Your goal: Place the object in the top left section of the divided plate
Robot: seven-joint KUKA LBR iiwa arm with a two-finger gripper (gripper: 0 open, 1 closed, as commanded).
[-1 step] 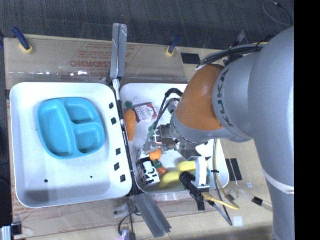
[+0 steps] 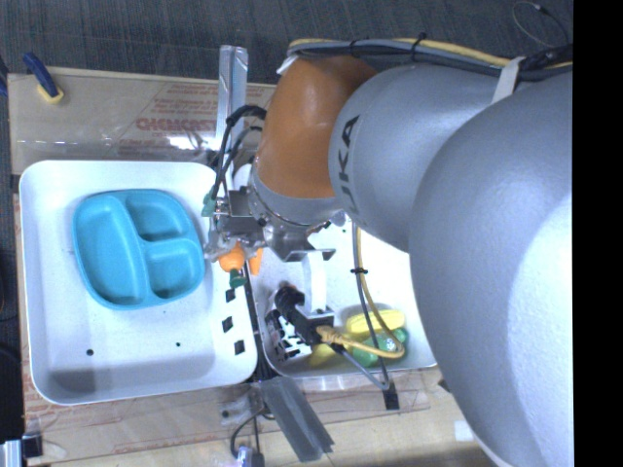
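The task is in its middle stretch: the gripper point(image 2: 234, 249) hangs at the centre of the frame, over the rim where the left bin point(image 2: 58, 373) meets the right bin point(image 2: 385, 276). A small orange object point(image 2: 232, 259) shows between the fingers point(image 2: 216, 244), which look closed narrowly on it, so the pick appears done. The blue plate point(image 2: 136, 246) lies in the upper part of the left bin, just left of the gripper, and all three of its sections look bare. What is left, by this reading, is a short carry to the left across the plate's near edge, then a lowering and a release into the top left section. From this slanted view it is hard to say which of the sections counts as that one.

Nothing lies between the gripper and the plate. A yellow thing point(image 2: 375, 321) and a green thing point(image 2: 365, 353) sit low in the right bin, well clear of the path. A blue clip point(image 2: 43, 76) rests on the worktop point(image 2: 97, 100) at the upper left. The bulky arm point(image 2: 458, 222) covers much of the right bin
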